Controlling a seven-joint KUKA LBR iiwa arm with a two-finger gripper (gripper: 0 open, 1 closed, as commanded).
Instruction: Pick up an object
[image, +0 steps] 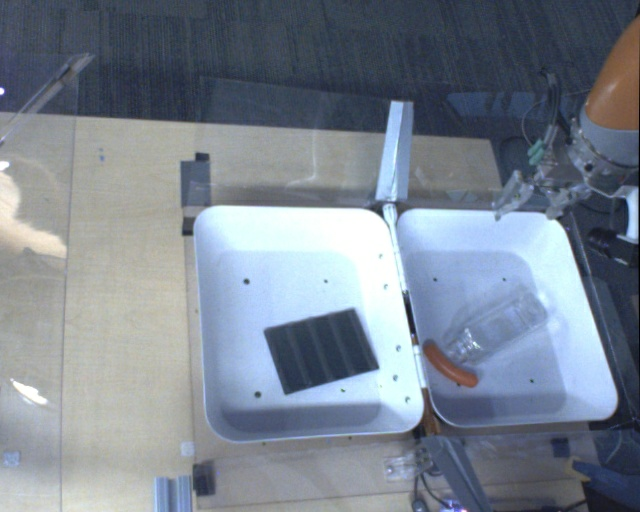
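Note:
A clear plastic bottle (497, 325) lies on its side in the right bin (560, 250). A small orange-red sausage-shaped object (450, 364) rests just in front of the bottle's neck, near the bin's left wall. A dark ribbed rectangular pad (320, 350) lies flat in the left bin (230, 260). My gripper (535, 197) hangs over the back rim of the right bin, well above and behind the bottle, its two fingers spread apart with nothing between them.
A metal divider post (394, 150) rises behind the seam between the two bins. Cables and dark hardware crowd the area right of the right bin. The wooden bench extends to the left.

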